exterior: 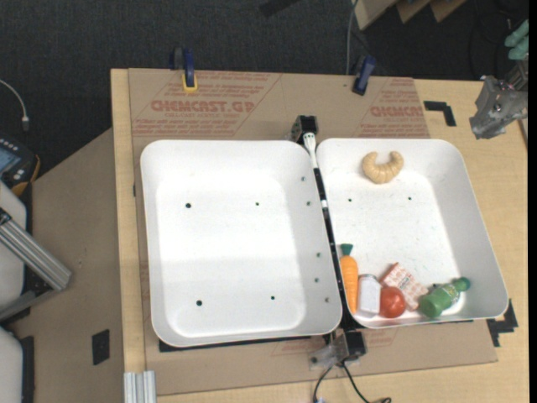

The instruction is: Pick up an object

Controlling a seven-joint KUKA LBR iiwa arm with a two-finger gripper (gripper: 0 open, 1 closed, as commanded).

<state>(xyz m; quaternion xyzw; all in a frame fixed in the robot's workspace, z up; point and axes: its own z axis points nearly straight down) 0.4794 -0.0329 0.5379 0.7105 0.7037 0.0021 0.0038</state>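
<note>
Along the near edge of the right-hand shallow white plastic bin (470,200), the toys are bunched in a row: a small orange plastic carrot with a green top (349,271) lies right against the divider side, a pale white block (368,293) sits touching it, a round red tomato-like piece (392,301) is tucked beside that, a pink-and-white printed packet (406,280) rests just behind, and a green bottle-shaped toy (441,299) lies tilted toward the near right corner. My guess is they have slid to the low near wall, which makes them crowded and awkward to pinch singly. Further back, well apart from that cluster, a curled tan croissant-shaped piece (383,165) sits alone near the far wall. That looks like the easiest target, with open floor all round it. The left-hand white bin (168,242) lies beside this one, the two rims meeting at a dark hinge strip (320,200). Farthest off, over the bench's far right corner, is my grey metal gripper (497,112), parked outside the bin and well above everything. Whether it is spread or closed, I cannot tell from here; nothing is visibly held. The pick has not begun, and I would need to travel inward and down.
</note>
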